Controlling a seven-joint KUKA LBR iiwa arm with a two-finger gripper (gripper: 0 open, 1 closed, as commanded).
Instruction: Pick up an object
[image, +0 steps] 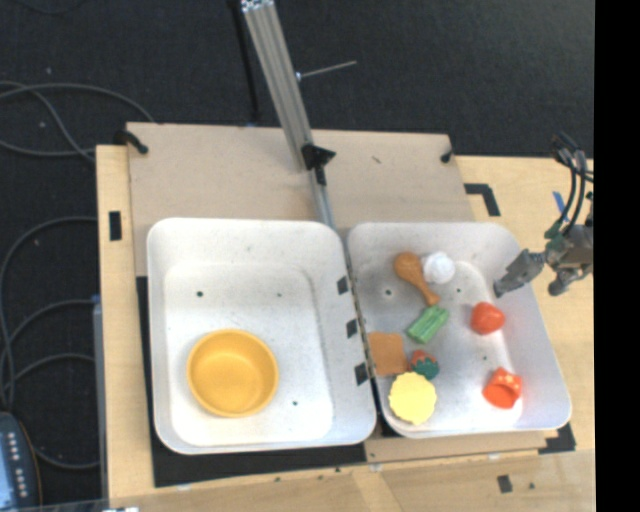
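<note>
Camera view: one yellow bowl (233, 372) in left bin (170, 250); seven toys in right bin (545, 340); gripper (535, 267) beside its rim, jaw state I cannot tell.

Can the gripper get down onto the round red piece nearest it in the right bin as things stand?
Probably yes: the gripper sits over the right bin's edge, and the round red piece lies apart from its neighbours with nothing over it.

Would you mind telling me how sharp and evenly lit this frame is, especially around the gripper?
Camera view: soft overall, lighting even, no harsh glare; the yellow bowl casts only a faint shadow; the gripper at the right bin's edge is small and blurry.
</note>
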